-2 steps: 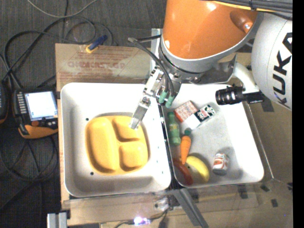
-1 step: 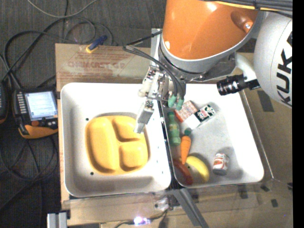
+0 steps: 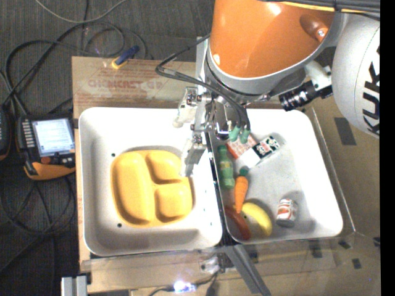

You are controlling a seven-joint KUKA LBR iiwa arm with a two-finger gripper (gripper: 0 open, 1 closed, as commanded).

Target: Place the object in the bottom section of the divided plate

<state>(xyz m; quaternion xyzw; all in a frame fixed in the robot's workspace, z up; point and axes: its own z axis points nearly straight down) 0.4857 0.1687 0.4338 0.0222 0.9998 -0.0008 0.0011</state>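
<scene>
Two white bins sit side by side across the middle of the frame, the left bin (image 3: 92, 165) holding a yellow divided plate (image 3: 151, 187) and the right bin (image 3: 321, 165) holding a loose scatter of small things. The plate lies flat near the centre of its bin, one large section on its left side and two smaller ones on its right, stacked upper and lower; all three sections look bare, so the placing is judged not yet done. The gripper (image 3: 196, 156) hangs below the orange band of the arm (image 3: 265, 29), just above the plate's upper right edge and close to the wall where the bins meet. A pale finger (image 3: 192, 159) points down toward the plate, but whether the tool is open, closed, or carrying anything cannot be told from this angle, since nothing is plainly seen between its tips. It likely stands there because the plate is the drop point and the supply lies just to the right. In the right bin, near the dividing wall, lie a green bottle (image 3: 226, 168), an orange carrot (image 3: 240, 191), a yellow lemon (image 3: 259, 219) and a reddish piece (image 3: 237, 222) touching the lemon; further right are a black-and-white carton (image 3: 269, 147) and a small can (image 3: 286, 209). Which of these is the task's object cannot be said.
</scene>
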